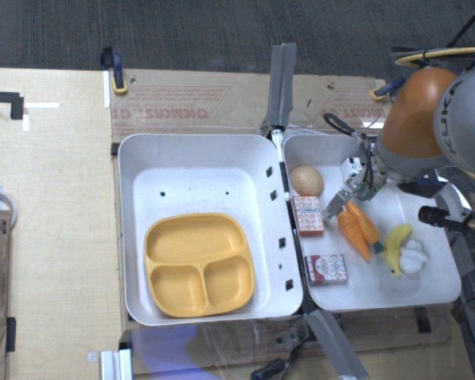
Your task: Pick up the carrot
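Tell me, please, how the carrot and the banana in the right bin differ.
The carrot is orange; the banana is yellow. The carrot looks longer and straighter; the banana curves. The gripper is at the carrot's upper end; the banana lies apart, beside a white object. Both lie in the right bin.

In the left bin (134, 212) lies a yellow divided plate (198, 264) with three compartments. The right bin (435, 291) holds a brown egg (306, 180), two small red-and-white cartons (308, 215) (327, 269), and a banana (395, 246) touching a white ball (412, 257).
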Controlling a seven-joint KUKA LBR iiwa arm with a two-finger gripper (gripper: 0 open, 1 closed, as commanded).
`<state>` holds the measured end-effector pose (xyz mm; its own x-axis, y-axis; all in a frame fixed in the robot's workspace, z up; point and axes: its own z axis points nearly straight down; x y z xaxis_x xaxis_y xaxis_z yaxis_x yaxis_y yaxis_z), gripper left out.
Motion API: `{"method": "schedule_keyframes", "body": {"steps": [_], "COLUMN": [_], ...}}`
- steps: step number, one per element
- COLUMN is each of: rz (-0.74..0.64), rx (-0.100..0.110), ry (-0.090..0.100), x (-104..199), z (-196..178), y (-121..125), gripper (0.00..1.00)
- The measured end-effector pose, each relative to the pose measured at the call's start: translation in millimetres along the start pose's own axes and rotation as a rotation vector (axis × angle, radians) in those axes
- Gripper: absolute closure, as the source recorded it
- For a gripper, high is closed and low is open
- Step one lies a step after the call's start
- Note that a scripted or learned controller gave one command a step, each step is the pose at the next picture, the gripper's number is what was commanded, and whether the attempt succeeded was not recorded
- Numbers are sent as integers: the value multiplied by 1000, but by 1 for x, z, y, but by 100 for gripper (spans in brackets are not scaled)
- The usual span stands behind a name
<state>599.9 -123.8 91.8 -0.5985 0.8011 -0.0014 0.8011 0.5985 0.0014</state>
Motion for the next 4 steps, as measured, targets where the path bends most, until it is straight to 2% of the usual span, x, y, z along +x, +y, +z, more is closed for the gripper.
{"method": "schedule_keyframes", "body": {"steps": [1, 2, 3, 4], "rz": [-170, -303, -299, -219], "rx": [1, -5, -5, 0], "ry": [2, -3, -3, -1], "x": [56, 44, 44, 21], "z": [-54, -4, -12, -109], "y": [-38, -45, -45, 29], "gripper": [0, 0, 100, 100]}}
